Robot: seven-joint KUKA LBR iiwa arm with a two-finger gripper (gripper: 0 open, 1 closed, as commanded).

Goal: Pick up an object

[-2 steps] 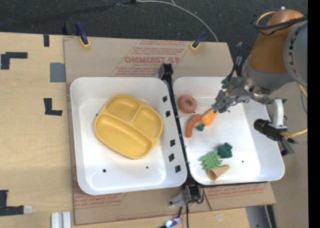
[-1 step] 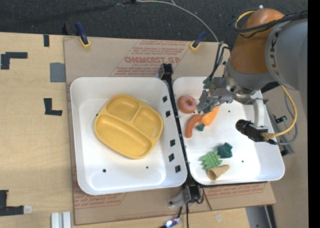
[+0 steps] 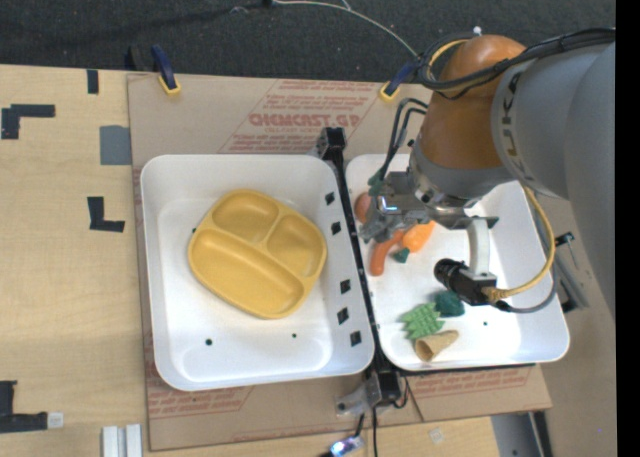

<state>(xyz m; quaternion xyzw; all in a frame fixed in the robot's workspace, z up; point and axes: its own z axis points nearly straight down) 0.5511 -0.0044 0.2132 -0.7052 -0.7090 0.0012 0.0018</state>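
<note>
Gripper (image 3: 392, 225): low over the orange toys (image 3: 400, 243) in the right bin (image 3: 530, 340); can't tell its state.
Risk: crowded pile, probably nudges stuff aside and grabs nothing.

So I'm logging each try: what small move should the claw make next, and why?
Probably a short straight descent. The claw hangs over the orange toys at the right bin's left side, and nothing shows between its fingers. The yellow tray lies in the other bin.

The end effector (image 3: 392, 217) hangs over orange toys (image 3: 400, 245) in the right bin (image 3: 530, 335).
</note>
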